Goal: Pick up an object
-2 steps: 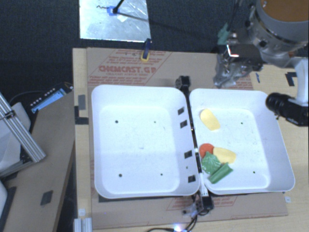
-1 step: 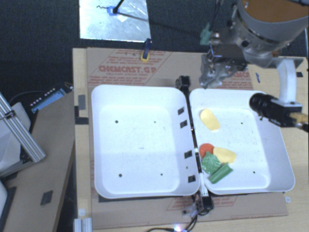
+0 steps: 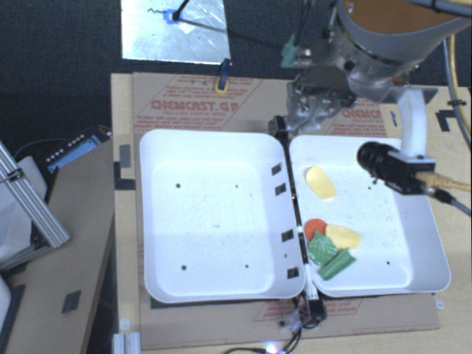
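Risk of a mis-grasp: gripper (image 3: 313,113), opening impossible to tell, above right bin's (image 3: 413,220) far-left corner; yellow piece (image 3: 321,183) alone, red (image 3: 316,227), green (image 3: 328,255) and yellow (image 3: 344,236) ones crowded near edge.

Two smooth white plastic bins (image 3: 214,142) sit on matt brown cardboard (image 3: 192,102) beside a shiny crinkled foil sheet (image 3: 173,21).

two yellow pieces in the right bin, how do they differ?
The upper yellow piece lies alone on bare bin floor; the lower yellow piece sits in a cluster, touching the green item and close to the red item. The upper one's long axis runs up-down in view; the lower one's runs sideways. Both are pale yellow, rounded, and in the right bin.
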`<state>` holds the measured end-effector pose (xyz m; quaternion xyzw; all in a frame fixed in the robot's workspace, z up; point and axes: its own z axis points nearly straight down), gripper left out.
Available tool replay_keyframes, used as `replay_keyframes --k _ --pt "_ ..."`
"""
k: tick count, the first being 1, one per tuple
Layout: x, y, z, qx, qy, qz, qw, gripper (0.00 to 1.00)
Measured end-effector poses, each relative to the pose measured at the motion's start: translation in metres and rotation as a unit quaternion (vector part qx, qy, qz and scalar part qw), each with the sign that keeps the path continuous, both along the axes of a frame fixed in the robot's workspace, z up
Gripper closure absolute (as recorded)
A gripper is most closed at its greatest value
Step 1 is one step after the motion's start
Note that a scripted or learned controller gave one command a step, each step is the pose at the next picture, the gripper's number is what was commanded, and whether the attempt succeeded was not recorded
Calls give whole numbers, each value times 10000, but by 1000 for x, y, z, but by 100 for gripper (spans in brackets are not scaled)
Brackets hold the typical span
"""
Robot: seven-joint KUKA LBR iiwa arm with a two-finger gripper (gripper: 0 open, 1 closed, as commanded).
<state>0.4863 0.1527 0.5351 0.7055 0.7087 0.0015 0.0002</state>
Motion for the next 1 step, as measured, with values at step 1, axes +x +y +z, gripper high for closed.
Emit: replay_keyframes --k 1 --pt "0 26 0 1 1 6 10000 100"
